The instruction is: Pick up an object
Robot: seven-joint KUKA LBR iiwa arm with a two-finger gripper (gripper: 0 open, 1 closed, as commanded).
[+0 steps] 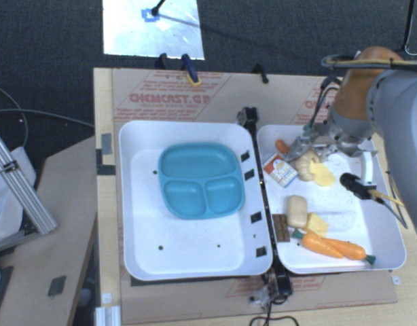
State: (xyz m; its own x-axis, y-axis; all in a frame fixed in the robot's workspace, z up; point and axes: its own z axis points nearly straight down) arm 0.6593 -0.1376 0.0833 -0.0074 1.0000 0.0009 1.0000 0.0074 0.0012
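Observation:
My gripper [302, 147] hangs low over the back left part of the right bin [385, 250], reaching in from the right. Just under it lies a beige lumpy potato-like piece [305, 168], touching a flat yellow piece [324, 176]. A small red, white and blue box [281, 171] lies to their left. A short orange-red piece [282, 145] sits right beside the gripper at the bin's back. Nothing shows as lifted off the bin floor.
Toward the front of the right bin lie a tan block [297, 210], a yellow wedge [318, 224], a brown bar [280, 227] and two carrots [334, 247]. The left bin [140, 250] holds a blue divided plate [200, 180].

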